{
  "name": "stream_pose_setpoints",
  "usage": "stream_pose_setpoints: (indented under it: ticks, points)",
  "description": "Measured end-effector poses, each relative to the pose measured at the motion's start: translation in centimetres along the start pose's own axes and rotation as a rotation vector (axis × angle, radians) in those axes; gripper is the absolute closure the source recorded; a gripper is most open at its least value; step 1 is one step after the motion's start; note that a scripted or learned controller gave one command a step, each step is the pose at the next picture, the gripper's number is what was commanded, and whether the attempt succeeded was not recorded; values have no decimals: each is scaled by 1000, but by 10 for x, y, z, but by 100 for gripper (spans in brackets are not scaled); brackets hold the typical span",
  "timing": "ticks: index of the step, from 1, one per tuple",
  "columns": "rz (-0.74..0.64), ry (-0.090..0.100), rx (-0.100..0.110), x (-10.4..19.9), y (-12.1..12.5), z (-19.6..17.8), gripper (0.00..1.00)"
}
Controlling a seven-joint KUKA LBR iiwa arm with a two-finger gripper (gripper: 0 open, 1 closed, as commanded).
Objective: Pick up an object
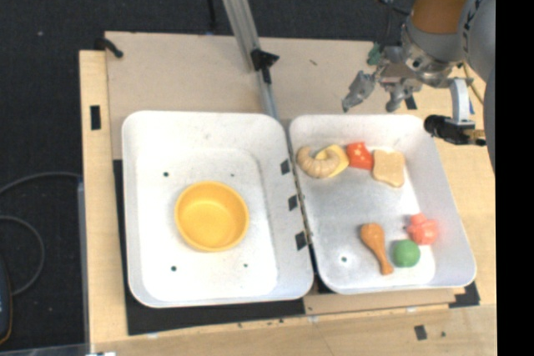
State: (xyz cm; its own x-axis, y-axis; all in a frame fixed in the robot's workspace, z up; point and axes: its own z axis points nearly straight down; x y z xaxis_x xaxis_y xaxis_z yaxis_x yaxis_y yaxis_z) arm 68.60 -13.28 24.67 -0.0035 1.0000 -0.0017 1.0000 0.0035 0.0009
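My gripper (pixel 378 97) hangs above the far edge of the right bin (pixel 442 213), open, with nothing between its fingers. In that bin lie a tan ring-shaped pastry (pixel 322 162), a small red piece (pixel 360 155) and a beige bread slice (pixel 389 167) along the far side. Nearer the front sit an orange drumstick (pixel 376 246), a green ball (pixel 406 253) and a pinkish-red piece (pixel 422 229). All of these lie below and in front of the gripper, apart from it.
The left bin (pixel 150 154) holds a yellow bowl (pixel 212 216). A slanted metal pole (pixel 239 11) rises from the bench behind the seam between the bins. Black cables and a fitting (pixel 450 128) sit at the right bin's far right corner.
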Motion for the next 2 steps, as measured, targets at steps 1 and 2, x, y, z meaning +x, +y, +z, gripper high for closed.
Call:
stream_pose_setpoints:
  ticks: [1,2]
  points:
    - [-5,-3,2,-1,0,0,0]
    - [2,-3,3,-6,2,42,0]
